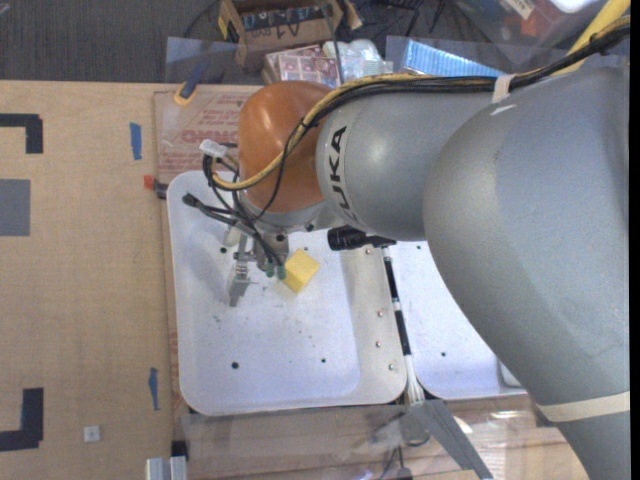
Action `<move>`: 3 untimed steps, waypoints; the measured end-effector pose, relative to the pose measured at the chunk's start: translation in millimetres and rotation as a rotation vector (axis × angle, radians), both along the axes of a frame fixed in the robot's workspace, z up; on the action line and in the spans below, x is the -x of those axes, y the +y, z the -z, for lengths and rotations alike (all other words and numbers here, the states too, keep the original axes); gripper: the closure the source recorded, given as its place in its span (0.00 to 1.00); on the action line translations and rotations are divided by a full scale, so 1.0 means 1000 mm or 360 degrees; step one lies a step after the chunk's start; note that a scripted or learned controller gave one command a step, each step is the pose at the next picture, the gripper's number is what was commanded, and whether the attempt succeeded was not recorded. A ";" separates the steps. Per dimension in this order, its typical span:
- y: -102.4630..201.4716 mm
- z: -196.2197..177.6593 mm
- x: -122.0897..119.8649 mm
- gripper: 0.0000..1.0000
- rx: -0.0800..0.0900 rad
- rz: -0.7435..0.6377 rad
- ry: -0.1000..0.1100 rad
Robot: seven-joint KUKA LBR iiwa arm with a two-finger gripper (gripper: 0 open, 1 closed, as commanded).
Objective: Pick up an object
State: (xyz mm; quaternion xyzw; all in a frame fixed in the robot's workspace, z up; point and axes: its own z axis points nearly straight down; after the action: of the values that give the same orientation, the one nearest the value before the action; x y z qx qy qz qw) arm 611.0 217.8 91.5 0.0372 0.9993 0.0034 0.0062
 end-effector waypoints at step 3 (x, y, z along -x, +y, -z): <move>0.008 -0.013 0.045 1.00 -0.0013 0.0333 -0.0007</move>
State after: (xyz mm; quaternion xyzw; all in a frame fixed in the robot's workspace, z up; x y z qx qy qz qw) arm 565.9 226.0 104.3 0.1415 0.9899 0.0069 0.0086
